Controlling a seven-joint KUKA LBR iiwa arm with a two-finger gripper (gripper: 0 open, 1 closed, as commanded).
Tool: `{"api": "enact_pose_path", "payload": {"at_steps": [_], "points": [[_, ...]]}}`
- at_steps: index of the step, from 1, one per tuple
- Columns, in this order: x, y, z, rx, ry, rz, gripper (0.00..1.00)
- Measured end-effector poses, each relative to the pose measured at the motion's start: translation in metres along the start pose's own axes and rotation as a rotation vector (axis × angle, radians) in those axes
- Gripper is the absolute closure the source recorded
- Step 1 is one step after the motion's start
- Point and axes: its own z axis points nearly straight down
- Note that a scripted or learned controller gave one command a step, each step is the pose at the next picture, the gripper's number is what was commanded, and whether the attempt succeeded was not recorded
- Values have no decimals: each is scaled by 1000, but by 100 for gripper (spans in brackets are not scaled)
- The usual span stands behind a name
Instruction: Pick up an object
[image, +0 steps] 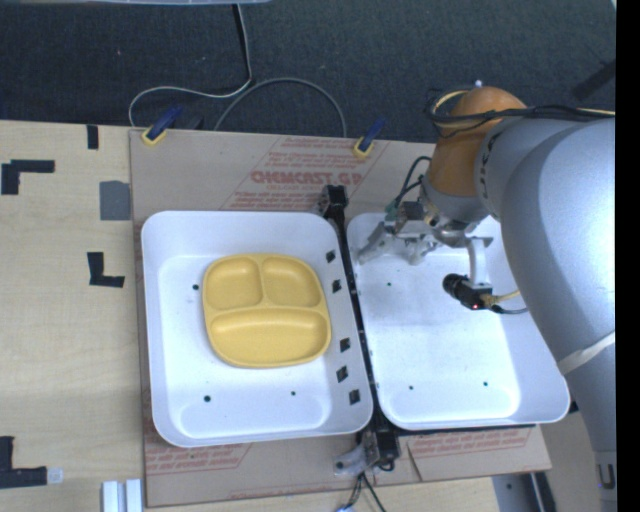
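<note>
The table (60, 330) carries a sheet of printed cardboard (290, 175), and on that sit two shallow white bins side by side. The grey arm (560, 230) reaches in from the right and hangs over the far end of the right bin (450, 390), its orange band (465, 140) just above the wrist. The left bin (170, 400) holds the one thing worth picking: a yellow divided plate (267, 310), lying flat and upright near the bin's middle, with two small wells on its far side and one long well on the near side. It looks like moulded plastic, so likely light, stiff and fairly slick, and not prone to breaking. Lying flat, it offers little to a top-down pinch across its width; the raised outer rim, or one of the ridges between wells, seems the best place to take hold, though a smooth rim may slip or the plate may tip from an off-centre hold. The claw (400, 240) is low over the right bin's far-left corner, well apart from the plate, and whether it is spread or pressed together I cannot tell.
</note>
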Motion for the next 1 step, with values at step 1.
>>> {"api": "enact_pose_path", "payload": {"at_steps": [1], "points": [[-102,-1,-45,-3,-4,7,0]]}}
